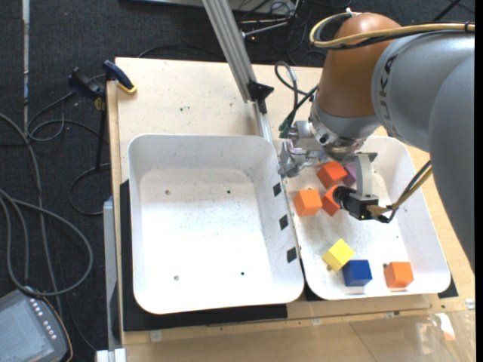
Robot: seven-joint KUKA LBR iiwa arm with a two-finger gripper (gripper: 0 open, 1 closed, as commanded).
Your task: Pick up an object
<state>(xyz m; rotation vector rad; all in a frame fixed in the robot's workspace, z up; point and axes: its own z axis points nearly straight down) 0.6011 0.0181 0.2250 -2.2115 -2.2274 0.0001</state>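
Note:
The right bin [423, 225] holds several small blocks. My gripper [324, 167] hangs over the bin's upper left part, its fingers [290, 159] spread wide and open. A red-orange block [330, 175] lies below and between them, not clamped, with a purple piece [350, 173] touching its right side. Just in front lie an orange block [307, 201] and another red-orange block [332, 200]. Nearer the front edge sit a yellow block [338, 254], a blue block [357, 272] and an orange block [398, 274].
The left bin [143, 202] stands beside the right one, their rims meeting at the middle. A slanted metal rail [230, 36] runs down from the back to the bins' shared corner. A black cable end [362, 207] dangles by the gripper.

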